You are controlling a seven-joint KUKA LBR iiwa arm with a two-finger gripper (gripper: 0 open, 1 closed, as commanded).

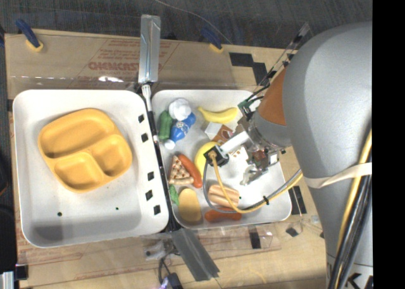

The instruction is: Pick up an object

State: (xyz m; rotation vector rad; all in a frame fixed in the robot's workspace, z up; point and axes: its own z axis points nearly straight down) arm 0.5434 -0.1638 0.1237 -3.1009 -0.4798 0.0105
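Over the right bin (204, 97), near its right wall, the grey arm's gripper (253, 171) hangs low above a bare patch of white floor. Its jaws are blurred against the wrist hardware, so I cannot tell whether they are wide or narrow, and nothing shows between them.

Toy food crowds the rest of this bin:
- a banana (218, 115) by the far edge
- a blue and white bottle (181, 121) toward the far left corner
- a hot dog (219, 193) along the near edge, just beside the gripper

The left bin (95, 213) holds a yellow divided tray (85, 148).

The hot dog looks the likeliest pick. It is probably light, hollow plastic, smooth and rounded, so it may roll or squirt away. Closing across its narrow width at mid-length seems safest.
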